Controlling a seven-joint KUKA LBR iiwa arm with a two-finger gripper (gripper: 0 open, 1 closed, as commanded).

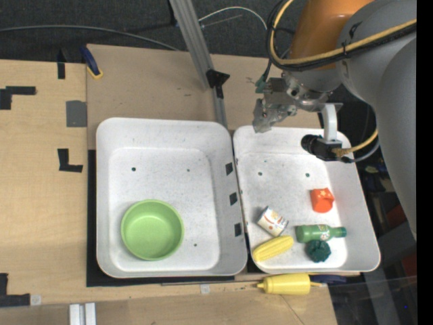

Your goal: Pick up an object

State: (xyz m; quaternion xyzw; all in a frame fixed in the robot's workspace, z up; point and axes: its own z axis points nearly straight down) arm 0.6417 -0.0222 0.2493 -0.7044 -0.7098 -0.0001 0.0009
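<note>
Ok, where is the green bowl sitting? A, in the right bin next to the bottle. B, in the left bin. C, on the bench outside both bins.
B: the green bowl sits in the near corner of the left bin, away from the clutter in the right bin.

arm (379, 39) cut off at right edge, can (272, 221) label too small to read

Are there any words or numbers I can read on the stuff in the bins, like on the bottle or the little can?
No text can be read anywhere.
Small white can with a red and tan label: the label shows colours, but any print is too blurred to read.
Green plastic bottle: it has a pale patch, too small to tell whether it holds words.
Yellow plastic bottle outside the bin: no print visible.
Green round bowl: plain.
</note>
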